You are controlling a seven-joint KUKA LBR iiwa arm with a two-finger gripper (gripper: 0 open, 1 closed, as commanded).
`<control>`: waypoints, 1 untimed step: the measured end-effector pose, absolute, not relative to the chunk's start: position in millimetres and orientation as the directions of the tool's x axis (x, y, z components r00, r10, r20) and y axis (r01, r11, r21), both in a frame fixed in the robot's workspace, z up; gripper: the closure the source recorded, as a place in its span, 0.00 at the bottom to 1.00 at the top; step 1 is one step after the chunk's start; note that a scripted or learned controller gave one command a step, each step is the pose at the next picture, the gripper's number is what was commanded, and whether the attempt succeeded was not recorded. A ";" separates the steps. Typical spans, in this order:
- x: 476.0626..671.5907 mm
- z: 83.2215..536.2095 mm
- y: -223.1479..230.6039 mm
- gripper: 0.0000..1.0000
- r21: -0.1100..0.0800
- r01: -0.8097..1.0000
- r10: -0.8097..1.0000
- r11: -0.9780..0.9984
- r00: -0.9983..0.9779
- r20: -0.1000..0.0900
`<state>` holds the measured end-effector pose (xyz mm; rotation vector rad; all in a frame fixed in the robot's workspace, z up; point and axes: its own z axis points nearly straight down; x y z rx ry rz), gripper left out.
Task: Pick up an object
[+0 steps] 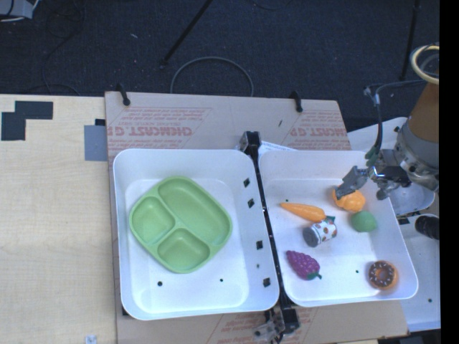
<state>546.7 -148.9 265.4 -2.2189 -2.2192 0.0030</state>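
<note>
The right bin [301,174] holds several small toys. An orange fruit [351,202] lies near its far right side. My gripper [366,184] hangs just above and behind that fruit, open, with its left finger [351,180] over the fruit's top edge and nothing between the two. A carrot [304,211] lies left of the fruit and a green ball [364,221] sits just in front of it. A small grey can [322,232] lies on its side mid-bin. Purple grapes [303,264] and a donut [382,274] rest near the front.
The left bin [143,165] holds a green divided plate [181,223]. A black divider [262,221] runs between the bins. The arm's grey body with its orange band [424,113] stands over the right bin's far right corner. Cardboard lies under both bins.
</note>
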 end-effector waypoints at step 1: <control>544.0 201.3 -144.2 0.00 -0.010 1.000 1.000 0.000 0.000 0.003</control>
